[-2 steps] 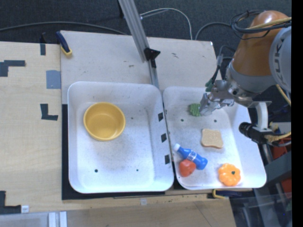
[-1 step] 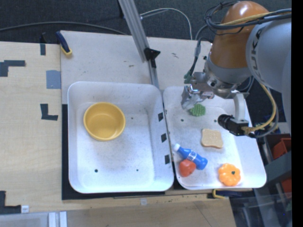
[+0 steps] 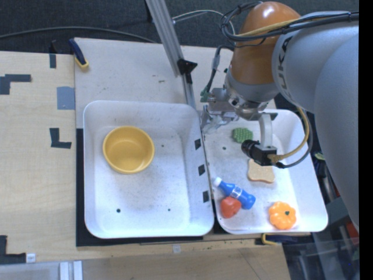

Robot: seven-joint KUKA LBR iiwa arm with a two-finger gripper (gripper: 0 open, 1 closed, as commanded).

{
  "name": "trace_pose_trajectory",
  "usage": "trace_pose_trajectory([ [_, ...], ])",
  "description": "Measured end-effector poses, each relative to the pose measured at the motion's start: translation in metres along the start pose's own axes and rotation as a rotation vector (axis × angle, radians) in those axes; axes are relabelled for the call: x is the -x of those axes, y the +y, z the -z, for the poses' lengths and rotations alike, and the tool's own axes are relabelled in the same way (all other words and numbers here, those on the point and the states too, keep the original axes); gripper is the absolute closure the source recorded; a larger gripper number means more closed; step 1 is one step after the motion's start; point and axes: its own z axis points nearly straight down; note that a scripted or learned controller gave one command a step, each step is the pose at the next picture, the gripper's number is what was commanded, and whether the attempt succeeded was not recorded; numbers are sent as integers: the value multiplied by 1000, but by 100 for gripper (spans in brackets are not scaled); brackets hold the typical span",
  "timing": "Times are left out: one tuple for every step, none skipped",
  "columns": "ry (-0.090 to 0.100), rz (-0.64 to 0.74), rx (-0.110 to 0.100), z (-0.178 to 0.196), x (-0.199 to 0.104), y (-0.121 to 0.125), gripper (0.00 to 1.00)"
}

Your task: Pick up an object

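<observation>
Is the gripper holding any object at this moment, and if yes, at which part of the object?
It cannot be told. The gripper sits at the right bin's upper left corner, with nothing visible between its fingers.

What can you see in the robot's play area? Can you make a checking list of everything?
Surface: pale bench bearing two shallow white bins; left bin, right bin.
Job's things: yellow bowl in the left bin; green toy, toast slice, blue and white bottle, red toy and small orange pumpkin in the right bin.
Clutter: dark tape marks on the bench.
Pincer: pincer over the top left corner of the right bin, nothing seen between its fingers.
Cables: yellowish cable looping beside the wrist.
Surroundings: slanted metal pole, dark floor behind.
</observation>
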Motion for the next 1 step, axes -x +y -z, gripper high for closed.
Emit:
trace_pose_trajectory([
  [0, -1, 1, -2, -40, 17, 100],
])
